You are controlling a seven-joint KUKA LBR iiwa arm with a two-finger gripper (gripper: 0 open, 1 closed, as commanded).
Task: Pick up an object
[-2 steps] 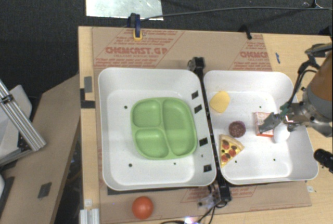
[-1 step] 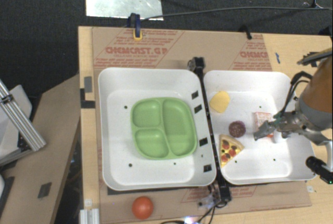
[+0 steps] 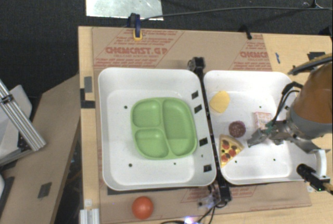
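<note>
Lying left of fingers (image 3: 253, 140): pizza slice (image 3: 229, 149)

divided tray (image 3: 164, 128) in left bin (image 3: 112, 114), pizza slice (image 3: 229, 149) in right bin (image 3: 270, 168)

Two white bins sit side by side on the desk (image 3: 104, 41). The left bin (image 3: 112, 114) holds a green divided plate (image 3: 163, 128). In the right bin (image 3: 260, 166) lie a yellow piece (image 3: 220, 101), a dark red round piece (image 3: 237, 128) and a pizza slice (image 3: 229, 149). The claw (image 3: 256, 139) hangs low in this bin, just right of the round piece. A red ball (image 3: 142, 207) rests on the desk below the left bin.
</note>
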